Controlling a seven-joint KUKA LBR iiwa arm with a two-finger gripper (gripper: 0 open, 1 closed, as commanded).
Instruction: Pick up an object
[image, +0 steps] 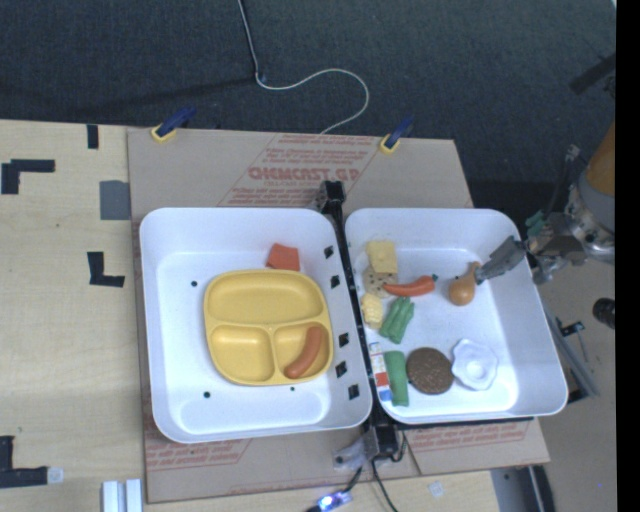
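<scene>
Two shallow white bins side by side, toy food inside, arm entering at the right edge.

Left white bin (160, 300): yellow three-compartment plastic tray (262, 318) at centre, orange-brown sausage (307, 352) in its lower right compartment; small orange block (283, 257) beside the tray's far edge. Right white bin (535, 350): pale yellow cheese wedge (380, 256) and green pepper (397, 319) near the left wall, red chilli (410, 287) between, brown round patty (430, 369) and white fried egg (473, 363) toward the near edge, small brown onion-shaped piece (461, 290) near the right wall. Dark two-finger gripper (492, 266) touches that piece; whether open or closed, cannot tell.
</scene>
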